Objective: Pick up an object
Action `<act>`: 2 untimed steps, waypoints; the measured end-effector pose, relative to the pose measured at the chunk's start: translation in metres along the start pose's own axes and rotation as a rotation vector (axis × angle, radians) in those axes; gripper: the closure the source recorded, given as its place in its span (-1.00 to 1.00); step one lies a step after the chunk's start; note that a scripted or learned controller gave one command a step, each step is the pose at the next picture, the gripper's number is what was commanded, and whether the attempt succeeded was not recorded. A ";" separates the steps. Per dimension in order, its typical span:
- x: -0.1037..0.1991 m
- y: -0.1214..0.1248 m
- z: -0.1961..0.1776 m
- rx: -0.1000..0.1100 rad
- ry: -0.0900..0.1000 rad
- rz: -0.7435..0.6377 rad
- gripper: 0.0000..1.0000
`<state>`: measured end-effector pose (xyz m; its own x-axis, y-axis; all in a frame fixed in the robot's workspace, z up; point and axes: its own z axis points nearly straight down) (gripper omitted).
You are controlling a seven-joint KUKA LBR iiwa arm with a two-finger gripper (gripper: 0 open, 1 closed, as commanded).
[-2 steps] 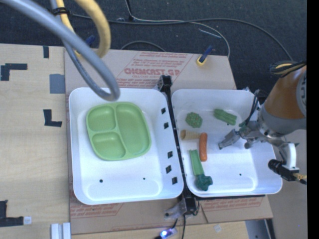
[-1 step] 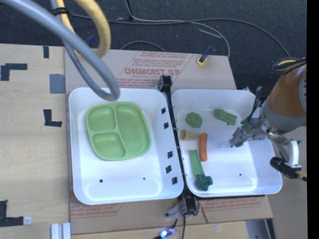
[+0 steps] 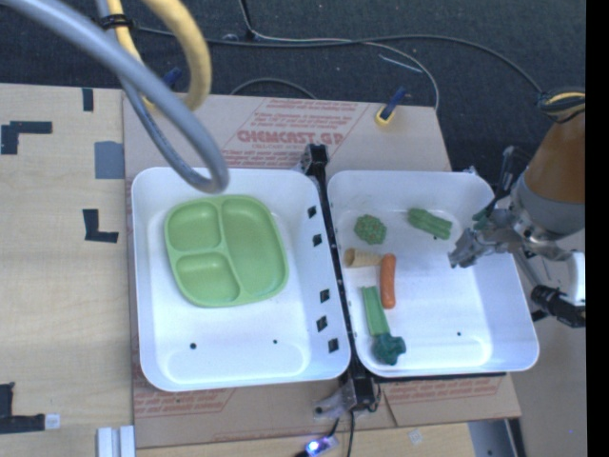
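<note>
Bins sit side by side on a sheet of cardboard [image 3: 285,127] in the camera view, met at a black divider [image 3: 328,265] down the middle. The left bin [image 3: 152,350] holds a green tray [image 3: 226,250] with three compartments, lying flat toward the bin's far half. The right bin [image 3: 476,346] holds the small items: a round green piece [image 3: 370,228] near its far left part, a green chunk [image 3: 430,223] to the right of that, a small tan piece [image 3: 362,257] just in front of the round one, an orange carrot [image 3: 388,281] lying lengthwise near the middle, and a long green stalk [image 3: 379,324] with a darker head toward the near wall (the carrot's lower end lies just beside the stalk's upper end).

The arm [image 3: 561,174] comes in at the right, its orange band above the wrist, and the gripper [image 3: 473,241] hangs over the right bin's right side, near the green chunk but apart from it. Whether it is released or clenched I cannot tell; nothing is seen between its tips. Every item lies on the bin floor.

A grey hose [image 3: 143,84] and a yellow hose [image 3: 181,17] cross the upper left, the grey one ending over the left bin's far rim.
</note>
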<state>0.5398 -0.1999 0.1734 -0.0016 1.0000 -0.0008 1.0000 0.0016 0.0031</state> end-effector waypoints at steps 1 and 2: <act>0.000 0.001 -0.044 0.000 0.000 0.000 1.00; 0.057 0.011 -0.034 0.005 0.003 -0.005 1.00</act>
<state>0.5504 -0.1433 0.2075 -0.0068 1.0000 0.0021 1.0000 0.0068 -0.0015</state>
